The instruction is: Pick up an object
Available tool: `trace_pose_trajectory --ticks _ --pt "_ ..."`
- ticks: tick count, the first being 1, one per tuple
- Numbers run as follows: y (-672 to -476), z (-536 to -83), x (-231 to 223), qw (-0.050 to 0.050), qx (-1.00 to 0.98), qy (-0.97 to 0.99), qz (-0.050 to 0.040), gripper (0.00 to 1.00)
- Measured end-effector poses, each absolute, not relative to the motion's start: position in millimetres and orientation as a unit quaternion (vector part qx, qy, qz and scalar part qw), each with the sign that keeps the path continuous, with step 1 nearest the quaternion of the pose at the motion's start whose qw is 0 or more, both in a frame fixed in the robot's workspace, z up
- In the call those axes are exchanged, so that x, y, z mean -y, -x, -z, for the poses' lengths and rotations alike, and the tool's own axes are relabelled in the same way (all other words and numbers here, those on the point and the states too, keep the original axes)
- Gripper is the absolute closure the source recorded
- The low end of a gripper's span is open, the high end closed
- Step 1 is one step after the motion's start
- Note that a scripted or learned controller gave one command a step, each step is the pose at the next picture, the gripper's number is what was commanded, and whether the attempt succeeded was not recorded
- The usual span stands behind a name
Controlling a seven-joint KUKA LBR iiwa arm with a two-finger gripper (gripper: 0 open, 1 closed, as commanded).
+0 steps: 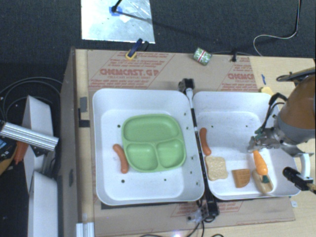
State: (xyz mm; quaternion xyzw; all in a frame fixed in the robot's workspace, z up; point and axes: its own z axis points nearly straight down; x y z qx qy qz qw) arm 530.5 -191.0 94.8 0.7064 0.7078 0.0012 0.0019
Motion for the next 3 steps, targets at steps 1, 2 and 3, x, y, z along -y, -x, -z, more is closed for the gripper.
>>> trace_pose_trajectory --ticks 1,2,3 --pt "-494.2 -152.2 152.1 0.000 -0.708 -0.706 -0.0008 1.00" --pt "-493.9 -152.0 152.5 0.000 -0.708 -0.706 -0.0007 0.00" --pt "-490.3 -84.5 144.6 0.001 -0.707 -0.707 -0.0007 0.00"
